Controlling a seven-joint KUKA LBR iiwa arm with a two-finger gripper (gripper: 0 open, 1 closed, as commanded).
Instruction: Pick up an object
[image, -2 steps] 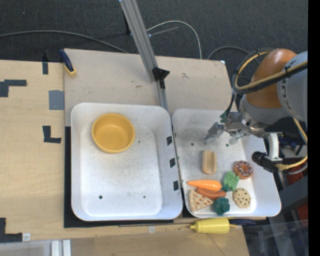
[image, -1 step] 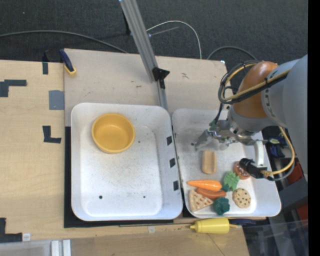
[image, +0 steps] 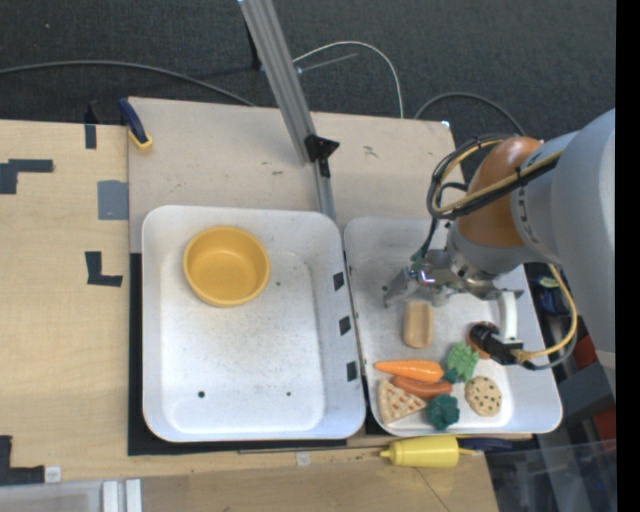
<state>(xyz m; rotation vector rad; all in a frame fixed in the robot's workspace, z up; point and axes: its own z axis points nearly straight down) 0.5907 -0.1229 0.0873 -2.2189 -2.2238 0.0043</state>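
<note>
Hanging low over the right bin, the gripper sits about midway between the bin's far edge and its near edge, a little toward the edge shared with the left bin. Its fingers look spread apart with nothing between them, though the slanted view and the bulk of the wrist make this hard to read with certainty. The grey arm comes in over the bin's right edge.

A tan block lies on the bin floor just on the near side of the gripper, close to it but apparently not touching it, its long side pointing toward the near edge. The other things crowd along the right bin's near edge. A carrot lies crosswise, with a wedge of toy pizza in the near left corner just beside it. A green broccoli piece sits at the carrot's right end, a second, darker green piece rests by the near edge, and a speckled cookie lies toward the near right corner.

In the left bin, a yellow bowl stands upright near the far left corner. A yellow bottle lies on its side on the bench, just outside the right bin's near edge.
</note>
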